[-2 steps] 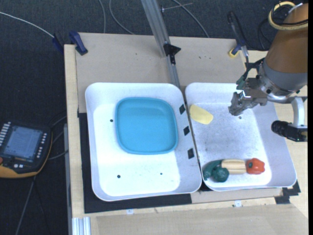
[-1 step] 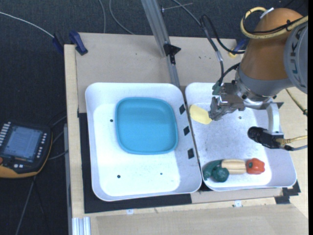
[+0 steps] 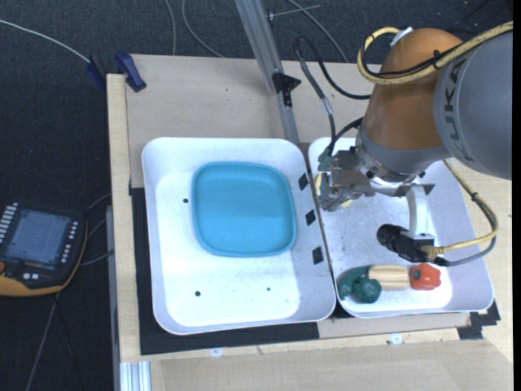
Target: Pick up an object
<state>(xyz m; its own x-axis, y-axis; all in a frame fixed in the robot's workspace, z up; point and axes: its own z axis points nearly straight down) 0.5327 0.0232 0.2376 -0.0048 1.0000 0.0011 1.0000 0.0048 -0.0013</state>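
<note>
Along the near wall of the right bin (image 3: 468,218) lie three small things in a row: a dark green lump (image 3: 358,287), a tan wooden cylinder (image 3: 389,277) and a red piece (image 3: 424,277). My gripper (image 3: 336,189) hangs over the far left part of that bin, close to its left wall and well away from the three things. I see nothing held in it. The wrist and the orange band above it hide the bin's far middle.
A light blue square plate (image 3: 243,208) lies in the left bin (image 3: 167,243). A metal post (image 3: 262,31) slants up behind the bins. A handheld pendant (image 3: 37,244) sits on the floor at left, with cables across the dark carpet.
</note>
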